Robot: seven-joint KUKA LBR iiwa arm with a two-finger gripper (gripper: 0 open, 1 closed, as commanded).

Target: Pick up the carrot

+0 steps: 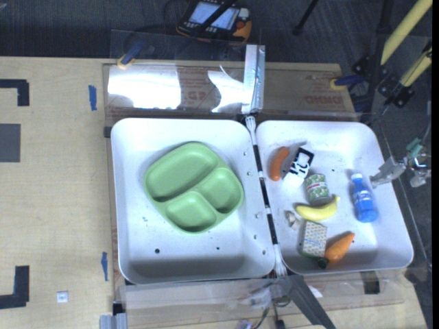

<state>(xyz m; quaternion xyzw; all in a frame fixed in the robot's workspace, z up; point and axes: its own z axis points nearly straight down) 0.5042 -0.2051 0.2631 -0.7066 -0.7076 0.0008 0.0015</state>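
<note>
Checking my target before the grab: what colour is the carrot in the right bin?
Orange: the carrot lies near the right bin's front edge in the camera view.

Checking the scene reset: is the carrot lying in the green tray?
No. The carrot lies in the right bin beside a small box; the green tray sits in the left bin.

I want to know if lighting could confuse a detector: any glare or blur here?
Camera view: strong glare on the clear panel behind the left bin; the carrot is evenly lit, slightly soft; the gripper at the right edge looks blurred.
</note>
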